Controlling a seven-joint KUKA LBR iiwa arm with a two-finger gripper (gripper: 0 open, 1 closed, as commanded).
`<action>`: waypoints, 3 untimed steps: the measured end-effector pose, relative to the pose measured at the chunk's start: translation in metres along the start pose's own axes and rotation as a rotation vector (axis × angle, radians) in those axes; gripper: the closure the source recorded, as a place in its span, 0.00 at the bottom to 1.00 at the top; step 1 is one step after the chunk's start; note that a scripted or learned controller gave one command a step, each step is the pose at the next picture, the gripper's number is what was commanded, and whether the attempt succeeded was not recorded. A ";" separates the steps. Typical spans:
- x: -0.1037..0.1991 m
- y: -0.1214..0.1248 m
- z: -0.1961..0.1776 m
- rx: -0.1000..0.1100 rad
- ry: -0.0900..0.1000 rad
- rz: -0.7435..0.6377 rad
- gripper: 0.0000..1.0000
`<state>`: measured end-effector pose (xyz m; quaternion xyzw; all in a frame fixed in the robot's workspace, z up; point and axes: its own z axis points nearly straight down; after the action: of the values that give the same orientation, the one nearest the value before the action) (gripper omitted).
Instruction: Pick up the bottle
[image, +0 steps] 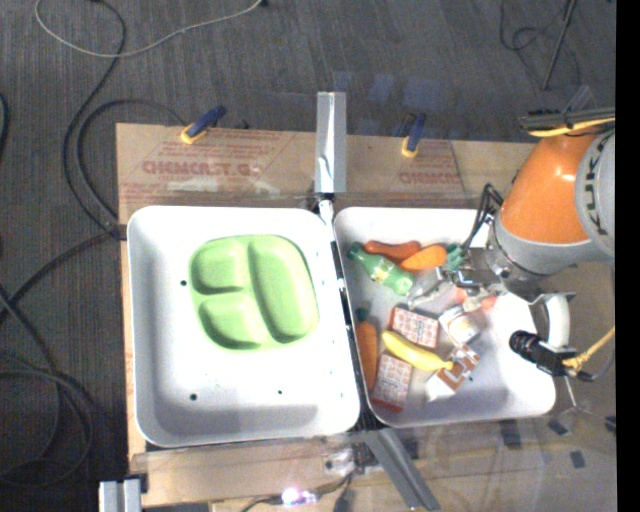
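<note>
The bottle (381, 270) is green and clear with a pale cap. It lies on its side in the upper left part of the right bin (520, 395), cap toward the bin's left wall. My gripper (458, 274) is down among the clutter in the middle of that bin, about a bottle length to the right of the bottle. The grey wrist and orange band (548, 200) rise above it at the right. The gripper's tip is hidden among the packets and dark wrist parts.
The left bin (160, 400) holds a green divided plate (256, 290). Around the bottle lie an orange carrot (398, 248), another carrot (368, 350), a banana (412, 350) and small printed boxes (413, 325). A metal post (331, 140) stands between the bins.
</note>
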<state>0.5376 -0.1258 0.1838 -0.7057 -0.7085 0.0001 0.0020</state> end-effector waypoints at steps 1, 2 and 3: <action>0.027 0.051 0.059 0.001 0.001 0.010 0.00; 0.019 0.056 0.094 -0.010 -0.007 -0.110 0.00; 0.020 0.057 0.084 -0.015 -0.004 -0.111 1.00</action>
<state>0.5943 -0.1048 0.0997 -0.6653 -0.7465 -0.0038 -0.0049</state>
